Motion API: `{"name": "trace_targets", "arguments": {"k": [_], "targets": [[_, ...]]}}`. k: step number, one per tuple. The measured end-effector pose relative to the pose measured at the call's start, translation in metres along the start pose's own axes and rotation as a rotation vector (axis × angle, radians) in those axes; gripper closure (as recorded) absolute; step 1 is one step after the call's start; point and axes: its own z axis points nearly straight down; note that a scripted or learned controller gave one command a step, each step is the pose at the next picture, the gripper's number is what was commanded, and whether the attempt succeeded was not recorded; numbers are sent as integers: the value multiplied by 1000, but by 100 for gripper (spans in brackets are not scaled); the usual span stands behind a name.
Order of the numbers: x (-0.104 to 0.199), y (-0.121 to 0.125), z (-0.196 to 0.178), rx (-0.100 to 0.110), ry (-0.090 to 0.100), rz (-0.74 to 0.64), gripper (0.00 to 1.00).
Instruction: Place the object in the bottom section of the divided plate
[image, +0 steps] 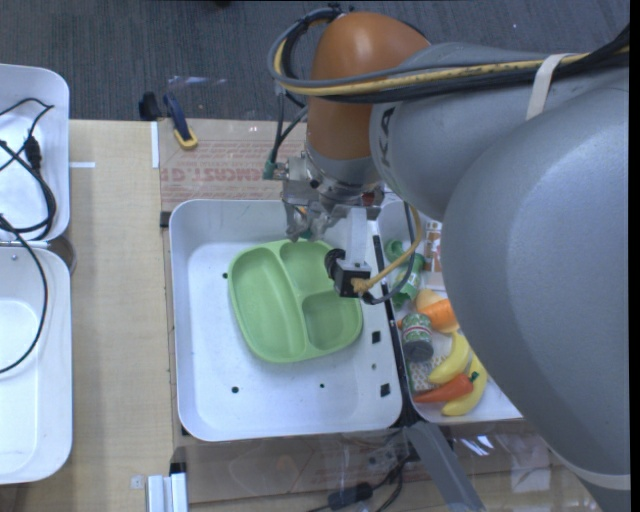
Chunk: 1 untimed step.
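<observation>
A light green divided plate (268, 302) lies in the left white bin (205, 400), toward its back. It has one long section on the left and two smaller ones on the right. My gripper (308, 226) hangs over the plate's far rim, just above the upper right section. I see nothing clearly held under it. The right bin (492, 408) is mostly hidden by the arm and holds toy food: a yellow banana (455, 358), a red pepper (446, 390), an orange piece (436, 312), a small can (415, 338) and a green item (398, 250).
Flat cardboard (225, 165) lies behind the bins, with a blue and yellow tool (180, 124) at its far edge. At the far left sits white equipment (25, 330) with black cables (35, 190). The arm's big grey body covers the right side.
</observation>
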Motion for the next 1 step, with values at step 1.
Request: {"name": "trace_targets", "arguments": {"k": [1], "targets": [[45,-40,-12,1,-2,202,100]]}}
